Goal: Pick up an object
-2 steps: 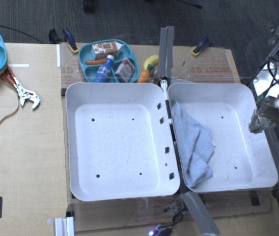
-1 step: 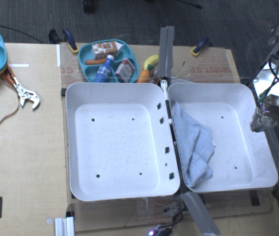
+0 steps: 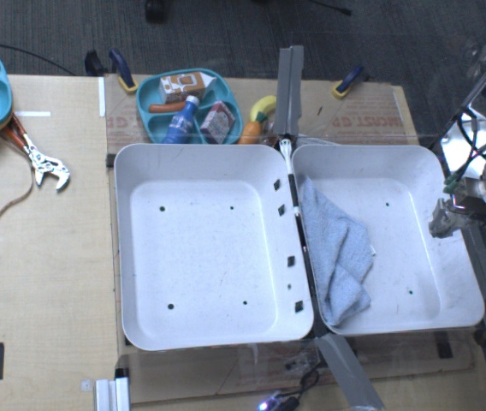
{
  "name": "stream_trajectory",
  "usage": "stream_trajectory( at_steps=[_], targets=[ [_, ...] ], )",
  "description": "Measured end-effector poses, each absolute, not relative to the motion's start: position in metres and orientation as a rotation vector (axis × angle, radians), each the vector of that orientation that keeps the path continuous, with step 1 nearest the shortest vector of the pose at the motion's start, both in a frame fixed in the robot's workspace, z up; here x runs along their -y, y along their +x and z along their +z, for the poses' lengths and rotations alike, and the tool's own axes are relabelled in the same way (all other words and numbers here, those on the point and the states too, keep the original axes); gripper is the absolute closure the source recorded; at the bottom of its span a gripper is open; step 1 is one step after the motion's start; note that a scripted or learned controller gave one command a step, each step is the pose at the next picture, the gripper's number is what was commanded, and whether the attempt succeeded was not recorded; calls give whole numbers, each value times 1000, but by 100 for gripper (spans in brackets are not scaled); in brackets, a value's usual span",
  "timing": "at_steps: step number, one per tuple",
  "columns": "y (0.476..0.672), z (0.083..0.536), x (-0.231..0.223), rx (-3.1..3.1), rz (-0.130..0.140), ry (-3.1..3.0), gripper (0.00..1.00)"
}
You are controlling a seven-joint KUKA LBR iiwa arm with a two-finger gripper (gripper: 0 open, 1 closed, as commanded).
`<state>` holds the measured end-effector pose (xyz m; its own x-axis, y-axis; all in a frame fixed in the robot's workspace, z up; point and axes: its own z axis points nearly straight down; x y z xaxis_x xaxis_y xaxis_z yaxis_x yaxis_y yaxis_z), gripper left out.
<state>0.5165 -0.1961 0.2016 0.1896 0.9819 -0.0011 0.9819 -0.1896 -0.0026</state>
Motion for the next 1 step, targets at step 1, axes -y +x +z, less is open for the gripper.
stream_trajectory(
  at_steps=[1],
  targets=[
    [505,200,185,2147,3,-2292,100]
  ],
)
